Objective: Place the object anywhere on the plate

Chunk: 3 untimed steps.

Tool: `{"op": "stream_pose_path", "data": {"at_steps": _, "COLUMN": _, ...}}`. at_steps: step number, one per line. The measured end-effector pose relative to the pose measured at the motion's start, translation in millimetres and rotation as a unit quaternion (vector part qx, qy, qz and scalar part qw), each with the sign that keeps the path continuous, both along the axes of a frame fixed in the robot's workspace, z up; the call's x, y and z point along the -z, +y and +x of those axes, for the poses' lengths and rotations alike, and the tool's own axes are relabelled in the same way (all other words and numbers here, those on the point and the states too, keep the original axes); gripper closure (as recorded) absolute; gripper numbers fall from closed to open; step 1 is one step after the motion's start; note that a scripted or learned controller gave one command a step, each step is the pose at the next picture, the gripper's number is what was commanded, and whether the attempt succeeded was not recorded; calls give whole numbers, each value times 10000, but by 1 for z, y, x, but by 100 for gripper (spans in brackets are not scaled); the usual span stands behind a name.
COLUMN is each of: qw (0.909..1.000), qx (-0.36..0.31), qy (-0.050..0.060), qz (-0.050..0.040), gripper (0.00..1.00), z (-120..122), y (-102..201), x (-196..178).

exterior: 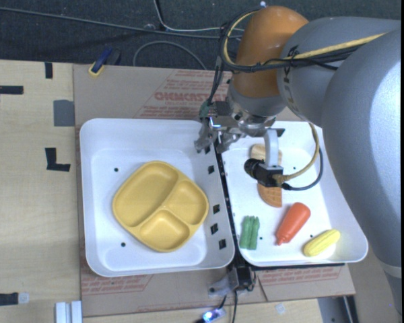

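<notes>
A yellow plate [160,204] with three compartments lies in the left white bin [97,180], and nothing is on it. The gripper [214,136] hangs under the orange wrist band, over the wall between the two bins near their far end, above and to the right of the plate. In the right bin [337,200] lie a green toy vegetable [249,232], an orange carrot [293,222], a yellow corn-like piece [321,242], a tan-orange wedge [272,195] and a pale bun [257,151]. I see nothing held by the gripper.
The bins stand on a cardboard sheet [161,93] over a wooden bench. The big grey arm covers the right bin's far right corner. Cables run across the dark floor behind. Black clips [215,210] line the divide between the bins.
</notes>
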<state>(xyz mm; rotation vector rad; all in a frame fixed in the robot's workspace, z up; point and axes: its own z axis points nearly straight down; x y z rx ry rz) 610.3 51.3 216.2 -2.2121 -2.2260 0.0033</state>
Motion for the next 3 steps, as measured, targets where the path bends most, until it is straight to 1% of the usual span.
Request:
{"op": "stream_pose_path", "data": {"at_steps": 1, "qw": 10000, "qx": 0, "qy": -2, "qz": -2, "gripper": 100, "z": -13, "y": 53, "x": 8}}
{"op": "stream_pose_path", "data": {"at_steps": 2, "qw": 10000, "qx": -1, "qy": -11, "qz": 1, "gripper": 100, "z": -23, "y": 96, "x": 1}}
{"op": "stream_pose_path", "data": {"at_steps": 3, "qw": 10000, "qx": 16, "qy": -10, "qz": -8, "gripper": 0, "z": -23, "y": 93, "x": 1}}
